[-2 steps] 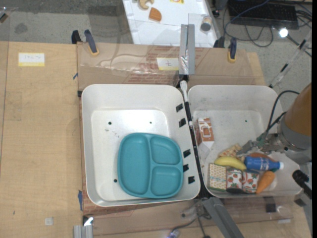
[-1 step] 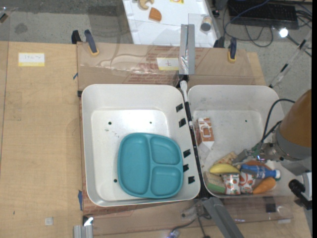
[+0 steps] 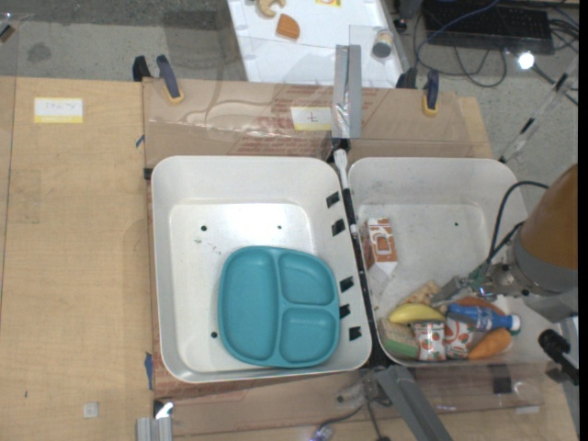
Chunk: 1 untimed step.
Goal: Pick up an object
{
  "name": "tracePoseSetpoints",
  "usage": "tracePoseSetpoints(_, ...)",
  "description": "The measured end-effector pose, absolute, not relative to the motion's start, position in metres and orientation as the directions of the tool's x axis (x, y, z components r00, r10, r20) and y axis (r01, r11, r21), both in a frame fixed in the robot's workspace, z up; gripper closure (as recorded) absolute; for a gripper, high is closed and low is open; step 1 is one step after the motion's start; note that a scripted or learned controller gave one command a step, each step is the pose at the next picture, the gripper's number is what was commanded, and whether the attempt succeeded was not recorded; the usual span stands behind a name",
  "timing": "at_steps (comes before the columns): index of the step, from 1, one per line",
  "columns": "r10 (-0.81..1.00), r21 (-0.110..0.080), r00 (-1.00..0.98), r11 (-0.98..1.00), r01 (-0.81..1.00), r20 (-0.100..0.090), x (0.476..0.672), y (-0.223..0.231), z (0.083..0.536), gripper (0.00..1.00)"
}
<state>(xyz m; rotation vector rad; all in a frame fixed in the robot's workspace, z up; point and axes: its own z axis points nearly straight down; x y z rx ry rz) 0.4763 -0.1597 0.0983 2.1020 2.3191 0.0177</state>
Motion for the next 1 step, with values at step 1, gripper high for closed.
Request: tracePoseSetpoints(1, 0.996, 0.028, -0.094, 0.094, 0.995, -0.003, 0.4794, -0.1616, 0.1116, 1.0)
